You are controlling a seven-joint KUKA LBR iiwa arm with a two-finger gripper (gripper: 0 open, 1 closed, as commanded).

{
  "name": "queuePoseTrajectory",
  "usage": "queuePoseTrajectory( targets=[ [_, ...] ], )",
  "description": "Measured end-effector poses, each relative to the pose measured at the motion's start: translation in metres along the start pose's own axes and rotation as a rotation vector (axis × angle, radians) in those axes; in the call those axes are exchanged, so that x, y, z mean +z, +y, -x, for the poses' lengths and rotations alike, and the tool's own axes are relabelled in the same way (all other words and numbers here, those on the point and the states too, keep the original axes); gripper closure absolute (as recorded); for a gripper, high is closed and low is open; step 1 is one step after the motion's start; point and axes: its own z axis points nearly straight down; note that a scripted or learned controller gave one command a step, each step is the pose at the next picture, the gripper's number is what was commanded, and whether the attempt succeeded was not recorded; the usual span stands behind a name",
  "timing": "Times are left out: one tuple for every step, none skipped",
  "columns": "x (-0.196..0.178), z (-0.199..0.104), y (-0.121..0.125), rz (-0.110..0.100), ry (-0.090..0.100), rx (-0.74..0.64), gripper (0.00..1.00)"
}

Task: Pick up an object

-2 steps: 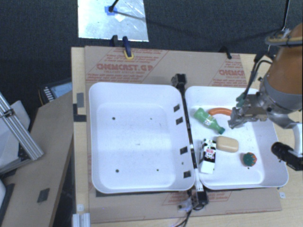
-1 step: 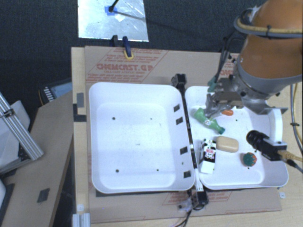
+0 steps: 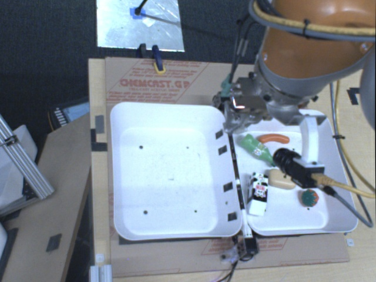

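The grey arm (image 3: 311, 34) with its orange band reaches in from the right and hangs over the far end of the right bin (image 3: 346, 216). Its gripper (image 3: 236, 115) sits low at that bin's far left corner, just beside the divide between the two bins. From this angle the wrist covers much of it, so I cannot tell whether the gripper is spread or pressed together, and nothing can be seen held in it.

All the loose objects lie in the right bin. A green bottle-shaped toy (image 3: 257, 146) lies tilted just below the gripper, close to it, though contact cannot be made out. An orange sausage-shaped piece (image 3: 274, 138) lies just beside the green toy, on its far right side. Nearer the camera, a small black-and-white patterned box (image 3: 258, 194) lies against the bin's left wall. A pale beige piece (image 3: 282, 181) lies just right of that box. A round green ball with a red patch (image 3: 309, 197) rests further right, apart from the others.

The left bin (image 3: 170, 169) shows its plain white floor with a few small dark dots. Both bins rest on a brown cardboard sheet (image 3: 155, 81) with red lettering, which lies on the counter (image 3: 59, 181). Beyond the sheet, a silvery foil square (image 3: 140, 16) lies on the dark floor
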Motion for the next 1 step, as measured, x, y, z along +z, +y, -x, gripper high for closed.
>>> queuePoseTrajectory(
  targets=[
    [0.0177, 0.0794, -0.0009, -0.005, -0.006, 0.019, 1.00]
  ],
)
